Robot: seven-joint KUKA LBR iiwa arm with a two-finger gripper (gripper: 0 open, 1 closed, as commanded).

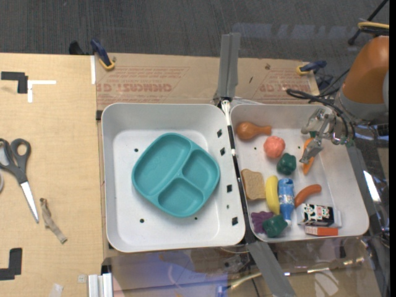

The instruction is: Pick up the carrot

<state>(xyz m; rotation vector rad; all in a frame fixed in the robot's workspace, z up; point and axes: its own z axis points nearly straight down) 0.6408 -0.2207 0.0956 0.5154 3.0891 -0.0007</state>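
Carrot [307,157] | between fingers [314,142] | right bin [354,166]

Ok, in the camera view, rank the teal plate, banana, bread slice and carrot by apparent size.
1. teal plate
2. bread slice and banana, too alike to split
3. carrot, thinnest, at the gripper

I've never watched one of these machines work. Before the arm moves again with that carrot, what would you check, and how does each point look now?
1. Carrot between the fingers of the pincer: ok, it hangs from them.
2. Carrot lifted off the right bin floor: cannot tell from this slant.
3. Grip centred: not ok, held near the top end.
4. Nearest neighbours, green toy and peach, apart from carrot: ok.
5. Teal plate in the left bin free to receive: ok.
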